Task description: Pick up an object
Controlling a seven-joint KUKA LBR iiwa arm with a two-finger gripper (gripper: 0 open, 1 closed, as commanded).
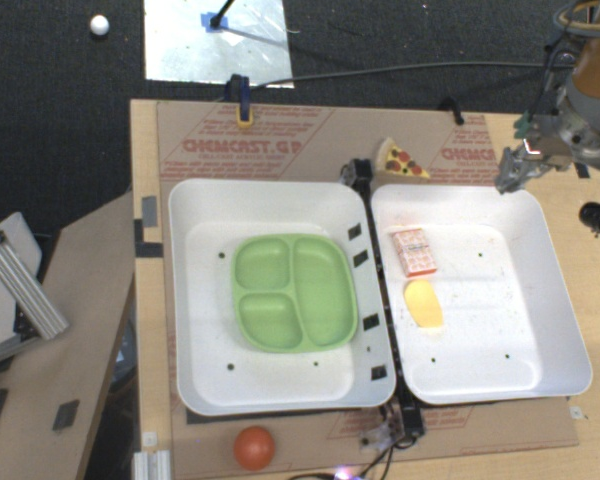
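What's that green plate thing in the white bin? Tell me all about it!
The green divided plate looks like smooth light-green plastic, a rounded rectangle with three hollow sections: two on one side and one long one on the other. All three sections look empty. It lies flat, slightly turned, in the middle of the left white bin, resting on the bin's floor.

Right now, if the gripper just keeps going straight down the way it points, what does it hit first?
Probably the back right rim of the right bin: the gripper hangs over that corner. The pink packet and yellow object lie well left. Depth is uncertain.
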